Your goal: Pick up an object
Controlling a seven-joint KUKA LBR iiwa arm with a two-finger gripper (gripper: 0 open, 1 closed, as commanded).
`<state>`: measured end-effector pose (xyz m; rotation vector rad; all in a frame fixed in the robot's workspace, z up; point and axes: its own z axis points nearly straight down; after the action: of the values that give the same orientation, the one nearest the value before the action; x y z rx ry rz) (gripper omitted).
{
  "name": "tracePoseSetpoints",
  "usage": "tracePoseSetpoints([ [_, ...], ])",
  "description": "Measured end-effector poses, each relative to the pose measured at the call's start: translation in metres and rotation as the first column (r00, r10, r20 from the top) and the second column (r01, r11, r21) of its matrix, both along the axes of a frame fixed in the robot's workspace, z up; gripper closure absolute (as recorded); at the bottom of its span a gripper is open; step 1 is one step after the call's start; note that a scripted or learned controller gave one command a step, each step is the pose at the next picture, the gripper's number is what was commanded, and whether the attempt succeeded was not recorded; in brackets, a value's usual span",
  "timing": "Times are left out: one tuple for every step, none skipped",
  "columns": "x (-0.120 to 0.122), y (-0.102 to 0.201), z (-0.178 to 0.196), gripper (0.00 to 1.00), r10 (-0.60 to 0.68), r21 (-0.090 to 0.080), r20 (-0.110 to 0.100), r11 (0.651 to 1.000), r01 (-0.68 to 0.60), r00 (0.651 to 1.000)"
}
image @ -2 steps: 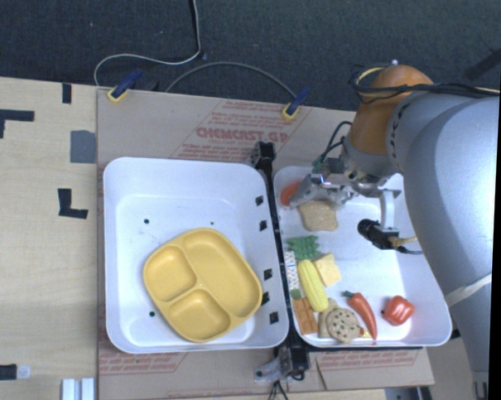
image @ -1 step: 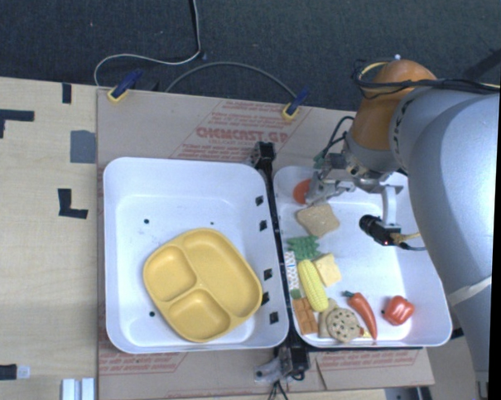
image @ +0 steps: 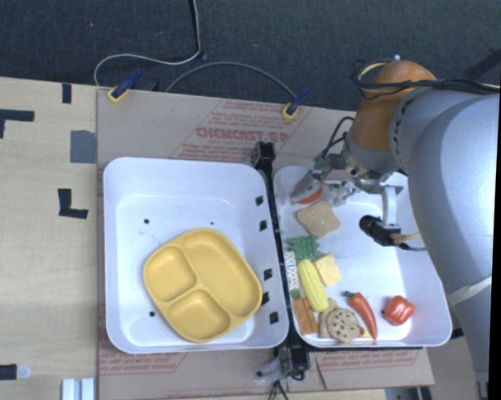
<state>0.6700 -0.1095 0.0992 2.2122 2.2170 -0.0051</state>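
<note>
Where the tabletop [image: 34,227] carries two shallow white bins side by side, one yellow divided plate [image: 201,282] with three compartments is recorded in the left bin [image: 127,190], toward its near side. In the right bin [image: 420,302] the following are counted: one slice of bread [image: 318,219], one green leafy piece [image: 303,247], one ear of corn [image: 312,286], one yellow wedge [image: 329,270] just beside the corn, one cookie [image: 342,324], one long red chili [image: 362,313], one red bell pepper [image: 398,310], and one orange-brown piece [image: 304,318] at the near left corner, partly under the corn. A small red-orange item [image: 311,194] is seen at the far end of the same bin, its kind not determinable.

The hand [image: 327,183] is recorded low over the far end of the right bin, reached in from the right. Whether its fingers are spread or closed cannot be told. The small red-orange item lies directly at the hand, touching or just under it; a grasp is not confirmed. The bread slice lies just beside the hand on its near side. The corn, cookie, chili and pepper lie well apart from it, toward the near rim.
</note>
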Motion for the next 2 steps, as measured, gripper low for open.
tracePoseSetpoints([
  [0.0003, 0.0110, -0.0098, 0.00, -0.001, 0.001, 0.004, 1.000, 0.001, 1.000],
  [0.0012, 0.0053, -0.0095, 0.00, -0.001, 0.003, 0.006, 1.000, 0.001, 1.000],
])
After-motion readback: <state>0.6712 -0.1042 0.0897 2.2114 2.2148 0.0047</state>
